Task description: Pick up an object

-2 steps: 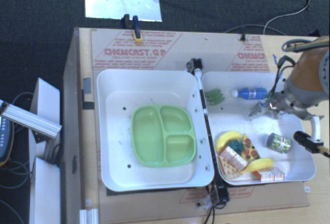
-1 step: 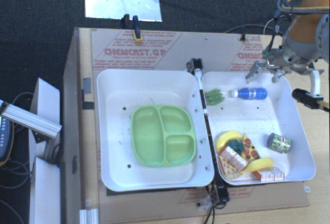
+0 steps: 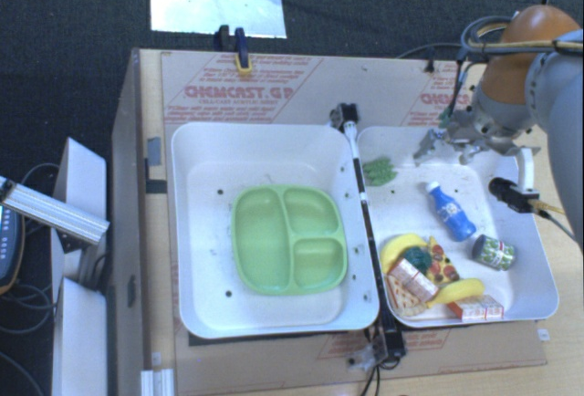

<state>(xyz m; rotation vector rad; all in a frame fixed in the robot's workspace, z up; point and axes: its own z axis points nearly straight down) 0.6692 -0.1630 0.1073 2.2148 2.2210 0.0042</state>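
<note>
Objects sat in the right bin (image 3: 545,294): blue bottle (image 3: 451,211), green can (image 3: 494,252), banana (image 3: 456,291), small boxes at the near end. Gripper (image 3: 449,148) hung over that bin's far edge, fingers spread apart, nothing between them. Left bin (image 3: 196,230) held a green divided tray (image 3: 289,238).

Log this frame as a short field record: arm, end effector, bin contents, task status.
arm: reaches in from the right, over the right bin's far end
end effector: open, holding nothing, above the bin floor
left bin: green divided plate
right bin: blue bottle, small can, green leafy piece, banana amid a pile of toy food at the near end
task status: nothing picked up yet
</note>
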